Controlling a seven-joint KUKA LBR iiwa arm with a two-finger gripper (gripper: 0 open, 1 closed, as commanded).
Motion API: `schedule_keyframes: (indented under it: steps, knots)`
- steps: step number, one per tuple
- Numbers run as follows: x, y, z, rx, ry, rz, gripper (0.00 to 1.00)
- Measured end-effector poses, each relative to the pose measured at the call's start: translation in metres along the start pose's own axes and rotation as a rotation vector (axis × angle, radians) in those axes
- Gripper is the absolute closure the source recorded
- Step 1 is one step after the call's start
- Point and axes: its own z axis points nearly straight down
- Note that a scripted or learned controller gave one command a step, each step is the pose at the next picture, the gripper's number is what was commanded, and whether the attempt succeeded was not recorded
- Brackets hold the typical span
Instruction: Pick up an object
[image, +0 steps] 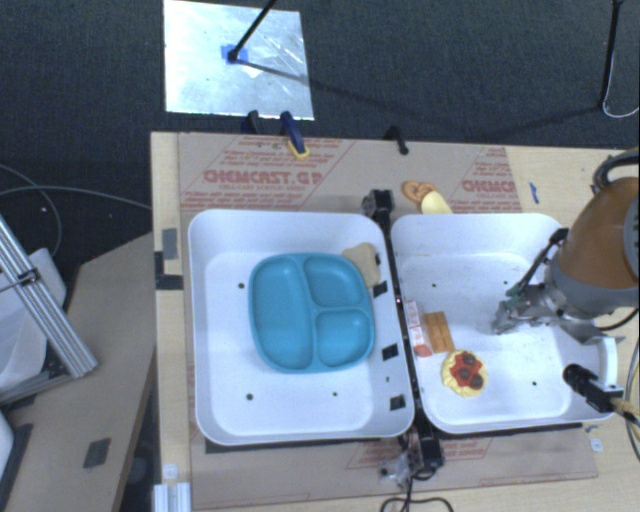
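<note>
In the right bin (470, 235) lie a small round toy pizza (464, 372) with red toppings and a thin orange-brown rectangular piece (437, 332) near the divider. My gripper (503, 322) hangs low over the right bin's floor, to the right of the rectangular piece and up-right of the pizza. Nothing shows between its fingers. The left bin (225, 400) holds a blue three-compartment plate (309, 310) and a tan piece (364, 261) at the plate's upper right corner.
A yellow and orange toy (427, 198) lies on the board just behind the right bin. A blue and yellow clamp (293, 134) sits at the board's far edge. Metal framing (40, 310) stands at the left.
</note>
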Motion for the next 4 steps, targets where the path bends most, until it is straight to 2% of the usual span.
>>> schedule_keyframes:
  steps: [1,2,3,4]
  knots:
    - [0.000,0.001,-0.010,-0.002,0.000,0.000,1.00]
    - [-0.036,0.050,-0.069,0.010,0.000,-0.002,1.00]
    - [-0.033,0.005,-0.007,0.027,0.008,0.003,1.00]
    - [-0.034,0.010,-0.022,0.017,0.004,0.000,1.00]
